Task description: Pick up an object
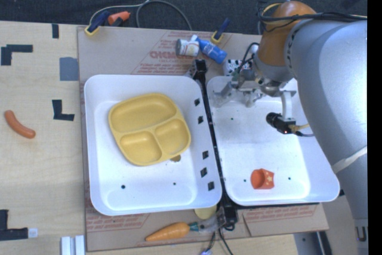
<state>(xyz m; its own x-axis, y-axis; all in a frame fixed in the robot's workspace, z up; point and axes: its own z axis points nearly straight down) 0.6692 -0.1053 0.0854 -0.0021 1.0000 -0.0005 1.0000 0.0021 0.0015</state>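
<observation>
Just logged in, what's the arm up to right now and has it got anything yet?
The arm's gripper is down at the far end of the right bin, with nothing seen between its fingers. The orange object lies untouched near that bin's near edge, well apart from the gripper. The left bin holds a yellow divided plate. No pick is visible so far.
</observation>
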